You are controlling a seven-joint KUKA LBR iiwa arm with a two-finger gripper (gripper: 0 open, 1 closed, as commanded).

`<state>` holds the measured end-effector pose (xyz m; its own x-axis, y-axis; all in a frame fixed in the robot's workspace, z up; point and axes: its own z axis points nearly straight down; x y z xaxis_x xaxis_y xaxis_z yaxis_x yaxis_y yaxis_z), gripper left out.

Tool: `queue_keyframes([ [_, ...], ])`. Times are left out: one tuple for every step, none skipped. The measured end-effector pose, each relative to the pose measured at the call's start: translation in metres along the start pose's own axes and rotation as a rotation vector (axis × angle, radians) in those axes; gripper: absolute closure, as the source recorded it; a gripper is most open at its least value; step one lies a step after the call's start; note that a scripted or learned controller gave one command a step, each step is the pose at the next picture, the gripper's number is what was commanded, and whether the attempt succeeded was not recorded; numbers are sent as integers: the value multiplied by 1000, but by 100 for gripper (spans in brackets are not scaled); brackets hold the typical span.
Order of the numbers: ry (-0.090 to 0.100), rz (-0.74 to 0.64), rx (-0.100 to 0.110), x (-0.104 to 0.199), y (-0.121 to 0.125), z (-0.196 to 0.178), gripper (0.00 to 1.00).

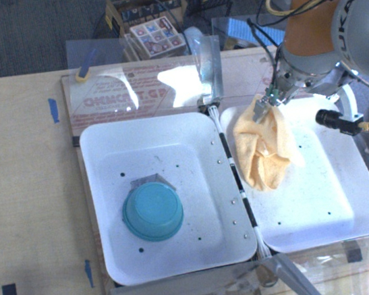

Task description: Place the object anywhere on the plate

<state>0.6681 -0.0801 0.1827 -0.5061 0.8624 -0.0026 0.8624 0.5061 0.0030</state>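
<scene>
Right bin [357, 214]: pincer [265, 106] pinches yellow cloth's [263, 149] top corner.

In the left bin [104, 155], the blue plate [153, 211] sits low and left, with open floor around it. The yellow cloth [263, 149] blocks the right bin's [357, 214] upper left; its lower floor lies bare.
</scene>
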Motion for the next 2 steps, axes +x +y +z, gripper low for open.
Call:
queue_keyframes([
  [0,63,1,60,30,-15,100],
  [3,96,7,133,-21,1,100],
])
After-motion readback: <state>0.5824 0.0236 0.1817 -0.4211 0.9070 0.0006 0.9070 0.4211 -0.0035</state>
